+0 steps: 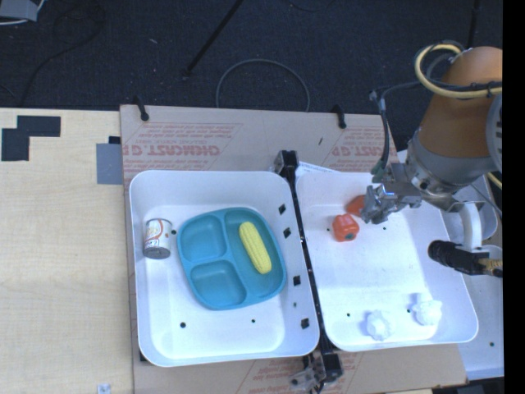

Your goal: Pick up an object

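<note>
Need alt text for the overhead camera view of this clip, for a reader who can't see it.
A grey arm with an orange band reaches in from the right, its claw low over the right bin beside a small red-orange object; two white lumps lie near that bin's front. The left bin holds a blue divided plate carrying a yellow corn cob, with a small can beside it.

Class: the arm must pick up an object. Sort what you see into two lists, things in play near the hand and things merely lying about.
In play: hand, above the right bin; orange-red object beside it.

Lying about: blue tray, yellow corn on it, small can, two white lumps, left bin.
</note>
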Motion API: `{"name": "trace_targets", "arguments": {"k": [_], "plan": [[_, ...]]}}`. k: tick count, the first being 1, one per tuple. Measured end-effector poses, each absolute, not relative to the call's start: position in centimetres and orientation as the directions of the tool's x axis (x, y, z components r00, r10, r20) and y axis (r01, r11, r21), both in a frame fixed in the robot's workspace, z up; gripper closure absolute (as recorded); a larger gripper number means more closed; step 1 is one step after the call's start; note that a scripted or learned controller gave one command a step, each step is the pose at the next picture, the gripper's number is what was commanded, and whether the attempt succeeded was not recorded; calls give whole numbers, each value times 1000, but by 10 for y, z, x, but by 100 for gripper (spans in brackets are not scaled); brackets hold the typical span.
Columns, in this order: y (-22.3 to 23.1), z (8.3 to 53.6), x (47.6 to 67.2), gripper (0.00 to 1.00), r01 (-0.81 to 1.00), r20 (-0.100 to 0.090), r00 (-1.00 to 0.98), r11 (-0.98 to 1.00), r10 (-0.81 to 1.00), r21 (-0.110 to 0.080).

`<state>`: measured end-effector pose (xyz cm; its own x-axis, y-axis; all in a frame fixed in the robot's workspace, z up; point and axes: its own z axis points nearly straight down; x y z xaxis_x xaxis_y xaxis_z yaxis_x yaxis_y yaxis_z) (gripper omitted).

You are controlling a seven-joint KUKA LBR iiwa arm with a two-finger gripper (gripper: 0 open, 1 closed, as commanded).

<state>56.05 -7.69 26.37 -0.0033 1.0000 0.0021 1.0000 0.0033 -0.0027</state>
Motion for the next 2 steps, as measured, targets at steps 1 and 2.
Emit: {"name": "trace_targets", "arguments": {"k": [1, 2], "plan": [[-33, 262, 556, 100, 1000, 1, -2, 2, 1000, -4], [11, 260, 554, 100, 1000, 1, -4, 4, 1000, -4]]}}
